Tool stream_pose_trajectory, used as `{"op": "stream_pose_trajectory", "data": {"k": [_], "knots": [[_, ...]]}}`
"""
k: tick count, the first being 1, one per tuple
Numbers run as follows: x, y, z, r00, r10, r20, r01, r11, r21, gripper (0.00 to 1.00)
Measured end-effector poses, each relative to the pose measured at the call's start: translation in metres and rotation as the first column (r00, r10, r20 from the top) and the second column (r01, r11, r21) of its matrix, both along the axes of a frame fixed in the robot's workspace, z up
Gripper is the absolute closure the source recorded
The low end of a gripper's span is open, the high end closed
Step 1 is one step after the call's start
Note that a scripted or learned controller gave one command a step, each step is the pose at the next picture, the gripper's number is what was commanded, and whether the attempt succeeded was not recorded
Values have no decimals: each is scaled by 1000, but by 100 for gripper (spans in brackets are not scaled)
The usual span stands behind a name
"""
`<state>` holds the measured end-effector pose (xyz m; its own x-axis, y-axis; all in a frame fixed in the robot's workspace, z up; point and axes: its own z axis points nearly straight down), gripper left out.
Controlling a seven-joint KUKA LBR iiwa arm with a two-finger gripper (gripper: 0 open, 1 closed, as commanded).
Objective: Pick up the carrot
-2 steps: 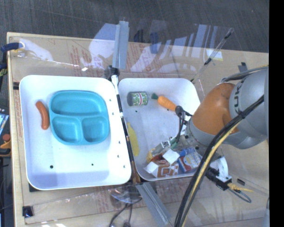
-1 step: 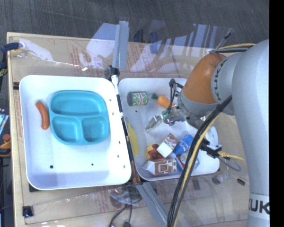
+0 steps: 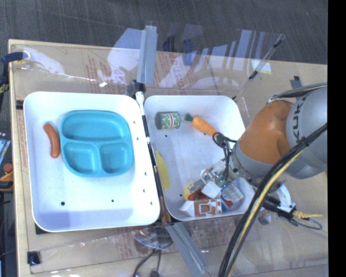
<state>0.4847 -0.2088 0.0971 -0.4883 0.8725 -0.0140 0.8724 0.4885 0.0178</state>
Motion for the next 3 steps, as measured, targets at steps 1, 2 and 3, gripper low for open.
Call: {"op": "stream_pose_trajectory", "data": {"k": [1, 2, 3], "knots": [[84, 35, -6, 986, -164, -25, 164, 986, 4, 0], [155, 1, -6, 959, -281, -26, 281, 960, 4, 0], [155, 3, 3, 962, -272, -28, 272, 962, 4, 100]]}}
